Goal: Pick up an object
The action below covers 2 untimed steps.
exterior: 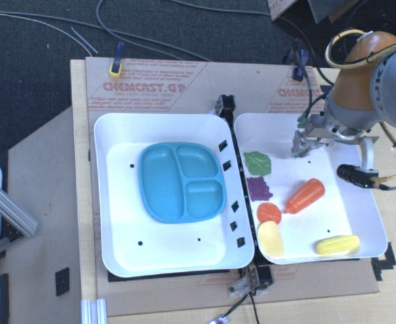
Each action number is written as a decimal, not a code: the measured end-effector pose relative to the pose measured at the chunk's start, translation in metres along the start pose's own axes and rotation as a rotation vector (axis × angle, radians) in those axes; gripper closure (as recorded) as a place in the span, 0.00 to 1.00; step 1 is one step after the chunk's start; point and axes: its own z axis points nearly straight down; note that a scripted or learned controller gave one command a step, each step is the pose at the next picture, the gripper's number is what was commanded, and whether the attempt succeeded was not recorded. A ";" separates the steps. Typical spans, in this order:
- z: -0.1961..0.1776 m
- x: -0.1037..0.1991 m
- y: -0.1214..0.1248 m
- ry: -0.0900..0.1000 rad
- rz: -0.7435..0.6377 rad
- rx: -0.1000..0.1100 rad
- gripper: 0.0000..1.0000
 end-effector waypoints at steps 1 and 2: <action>-0.064 0.002 -0.003 -0.002 0.001 -0.006 1.00; -0.124 0.005 0.007 -0.003 0.000 -0.008 1.00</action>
